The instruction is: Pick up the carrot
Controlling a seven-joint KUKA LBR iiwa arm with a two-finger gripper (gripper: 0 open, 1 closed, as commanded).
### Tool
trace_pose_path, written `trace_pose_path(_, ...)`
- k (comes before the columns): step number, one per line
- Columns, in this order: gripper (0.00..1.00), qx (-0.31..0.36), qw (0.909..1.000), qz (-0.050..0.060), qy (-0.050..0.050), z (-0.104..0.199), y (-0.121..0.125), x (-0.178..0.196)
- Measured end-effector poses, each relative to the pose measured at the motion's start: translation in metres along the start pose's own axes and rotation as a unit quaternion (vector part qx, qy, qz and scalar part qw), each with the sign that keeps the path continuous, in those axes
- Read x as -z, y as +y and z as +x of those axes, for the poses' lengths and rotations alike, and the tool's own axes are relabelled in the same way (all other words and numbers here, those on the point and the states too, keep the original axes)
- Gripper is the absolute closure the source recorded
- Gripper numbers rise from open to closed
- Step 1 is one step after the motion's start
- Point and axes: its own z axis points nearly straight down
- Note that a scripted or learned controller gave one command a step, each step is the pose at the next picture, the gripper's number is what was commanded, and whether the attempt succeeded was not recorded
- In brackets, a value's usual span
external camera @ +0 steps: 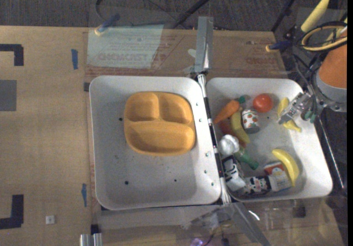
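The carrot (227,111) is orange with a green top. It lies slanted near the left wall of the right bin (314,154), next to the divider between the bins. My gripper (293,112) hangs over the right bin's upper right part, well to the right of the carrot and apart from it. A small yellow piece (283,106) lies just beside the gripper. Nothing is seen held in the gripper.
Around the carrot lie a red tomato (263,102), a small can (250,121), a yellow banana (239,128) and a white object (228,143). Another banana (287,163) and cartons (259,183) sit at the bin's front. An orange divided plate (160,122) lies in the left bin (110,173).
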Motion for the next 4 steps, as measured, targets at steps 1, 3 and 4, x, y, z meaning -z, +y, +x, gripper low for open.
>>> trace_pose_path(1,1.0,-0.043,0.9989,0.009,0.019,0.041,-0.03,-0.023)
trace_pose_path(3,1.0,0.032,0.9993,0.008,0.018,0.068,-0.02,0.16)
trace_pose_path(4,1.0,-0.151,0.9883,0.012,0.017,0.105,-0.052,0.203)
